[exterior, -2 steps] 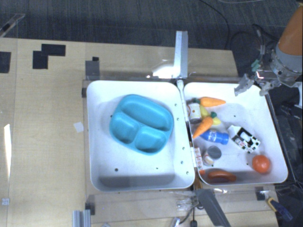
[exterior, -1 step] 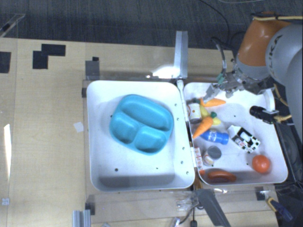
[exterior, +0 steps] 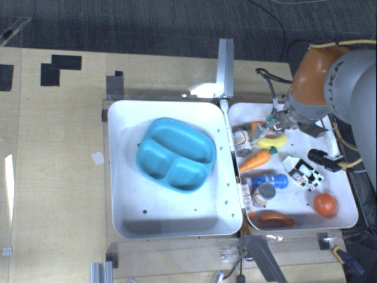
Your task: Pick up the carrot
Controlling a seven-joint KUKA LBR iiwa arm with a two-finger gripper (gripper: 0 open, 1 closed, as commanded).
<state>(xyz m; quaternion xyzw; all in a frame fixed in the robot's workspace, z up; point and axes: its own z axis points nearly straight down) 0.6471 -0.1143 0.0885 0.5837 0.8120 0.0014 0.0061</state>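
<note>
The carrot (exterior: 254, 160) is orange and lies slantwise in the right bin (exterior: 347, 214), near its left wall. My gripper (exterior: 275, 121) hangs over the back part of that bin, above and to the right of the carrot and clear of it. Just below the gripper lies a yellow banana (exterior: 272, 141). The grey arm with its orange band (exterior: 312, 78) reaches in from the right.
The right bin also holds a small can (exterior: 240, 139), a blue bottle (exterior: 268, 183), a white and black block (exterior: 306, 174), an orange ball (exterior: 324, 204) and a red item (exterior: 275, 219). A blue divided plate (exterior: 175, 153) sits in the left bin (exterior: 126, 217).
</note>
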